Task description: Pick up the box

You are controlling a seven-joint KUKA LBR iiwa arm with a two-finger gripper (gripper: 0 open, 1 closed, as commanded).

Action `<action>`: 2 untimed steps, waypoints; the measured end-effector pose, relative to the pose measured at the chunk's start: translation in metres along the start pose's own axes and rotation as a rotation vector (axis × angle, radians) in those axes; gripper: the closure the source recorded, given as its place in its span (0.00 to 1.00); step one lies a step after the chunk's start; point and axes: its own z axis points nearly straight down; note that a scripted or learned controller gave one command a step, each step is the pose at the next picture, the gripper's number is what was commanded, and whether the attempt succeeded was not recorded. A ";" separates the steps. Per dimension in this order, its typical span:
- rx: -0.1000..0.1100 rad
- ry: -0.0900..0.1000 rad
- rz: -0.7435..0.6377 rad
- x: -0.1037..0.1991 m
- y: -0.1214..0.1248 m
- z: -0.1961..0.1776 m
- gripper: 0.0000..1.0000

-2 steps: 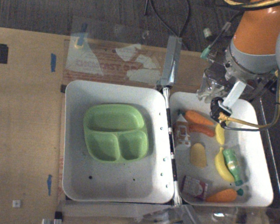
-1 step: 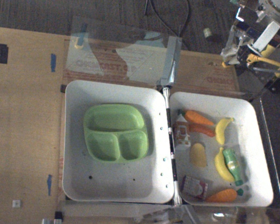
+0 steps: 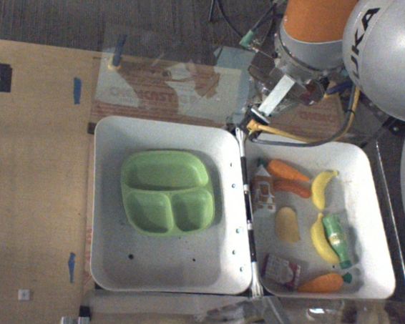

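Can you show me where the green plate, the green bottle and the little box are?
green plate (image 3: 167, 192): camera view, on the ridge between its compartments.
green bottle (image 3: 336, 239): camera view, on its body.
box (image 3: 281, 269): camera view, on its top face.

Green divided plate (image 3: 167, 191), white bins (image 3: 104, 205), orange carrots (image 3: 288, 171), yellow bananas (image 3: 320, 188), green bottle (image 3: 337, 240), orange-banded grey arm (image 3: 318, 15).

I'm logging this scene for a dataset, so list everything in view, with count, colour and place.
Bins: two, white, side by side.
Divided plate: one, green, left bin.
Carrots: three, orange; two at right bin's far side, one at its near edge.
Bananas: two, yellow, right bin.
Bottle: one, green, right bin.
Box: one, red and white, right bin's near left corner.
Arm: one, grey, orange band, above right bin's far edge.
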 end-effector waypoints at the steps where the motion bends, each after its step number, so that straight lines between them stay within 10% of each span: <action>1: -0.004 0.002 0.105 0.018 0.022 -0.101 1.00; 2: 0.000 0.000 0.138 0.067 -0.033 0.024 1.00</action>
